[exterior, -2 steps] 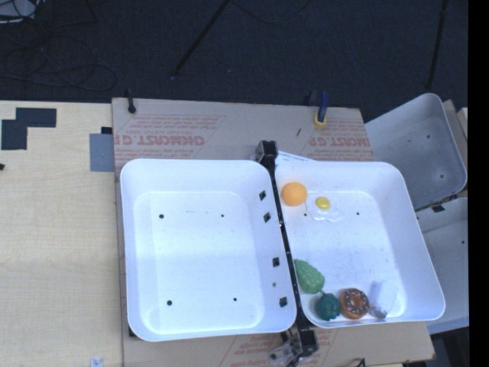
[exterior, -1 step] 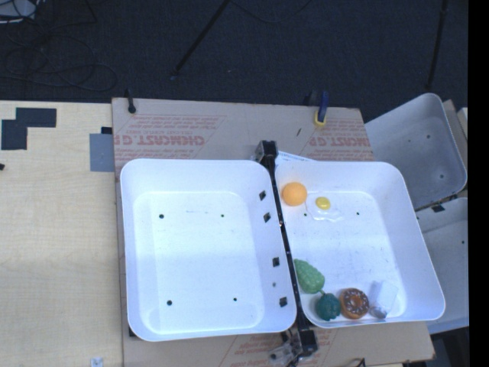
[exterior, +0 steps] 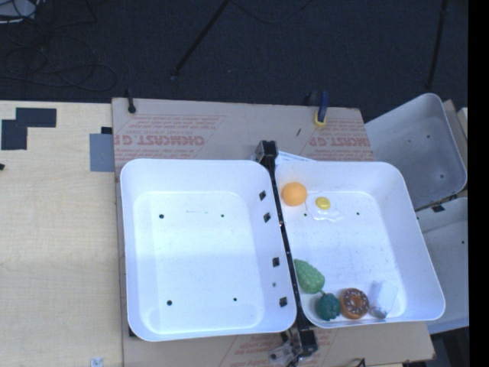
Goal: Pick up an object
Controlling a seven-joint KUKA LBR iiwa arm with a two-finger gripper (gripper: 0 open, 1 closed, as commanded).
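Note:
The right bin (exterior: 397,228) holds several small objects. An orange ball (exterior: 294,194) lies near its far left corner, with a fried-egg toy (exterior: 324,206) just to its right. Along the near edge sit a light green leafy piece (exterior: 309,275), a dark teal lump (exterior: 328,306), a brown sprinkled donut (exterior: 354,303) and a pale clear object (exterior: 385,297).
The left bin (exterior: 137,228) stands beside the right one, joined by a black clip strip (exterior: 276,235). Both rest on a cardboard sheet (exterior: 199,132) on the wooden bench. A grey metal plate (exterior: 416,147) lies at the right.

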